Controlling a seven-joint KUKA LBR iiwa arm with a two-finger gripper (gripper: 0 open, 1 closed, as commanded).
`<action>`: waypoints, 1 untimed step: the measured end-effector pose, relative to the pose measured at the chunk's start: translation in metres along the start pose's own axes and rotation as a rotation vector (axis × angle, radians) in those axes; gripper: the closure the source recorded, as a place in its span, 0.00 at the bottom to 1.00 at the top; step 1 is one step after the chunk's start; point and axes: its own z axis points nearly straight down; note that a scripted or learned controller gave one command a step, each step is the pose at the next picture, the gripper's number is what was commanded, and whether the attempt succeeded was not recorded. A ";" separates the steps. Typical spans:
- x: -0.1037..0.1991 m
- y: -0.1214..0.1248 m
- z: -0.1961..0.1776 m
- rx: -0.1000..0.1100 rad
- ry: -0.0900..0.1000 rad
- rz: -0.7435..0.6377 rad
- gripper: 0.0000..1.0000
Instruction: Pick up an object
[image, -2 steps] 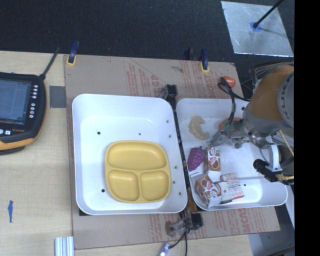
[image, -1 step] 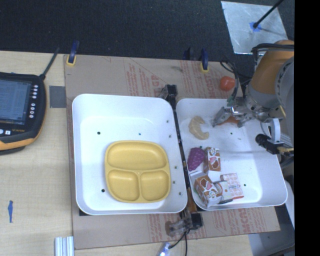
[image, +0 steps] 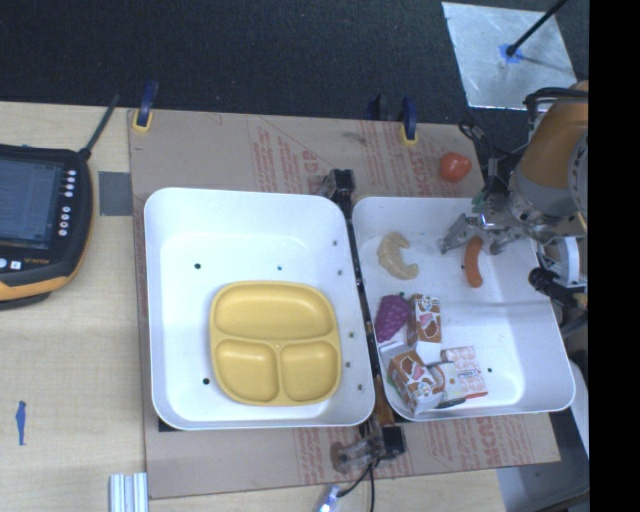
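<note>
Gripper (image: 478, 232) sits low over the back of the right bin (image: 535, 345) with its fingers spread apart, nothing clamped; the orange sausage (image: 472, 264) lies right at them, its top end between the splayed tips and the rest running down toward the bin's front. Further left in that bin is a pale croissant (image: 398, 255), and near the front a purple grape bunch (image: 392, 316) touching small cartons (image: 432, 365), all well clear of the fingers. Left bin (image: 180, 300) carries a yellow divided tray (image: 275, 341); a red tomato (image: 455, 166) rests on the cardboard behind the right bin, and a teach pendant (image: 35, 222) lies at far left.
</note>
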 end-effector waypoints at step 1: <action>0.000 0.001 -0.011 0.000 -0.001 -0.005 1.00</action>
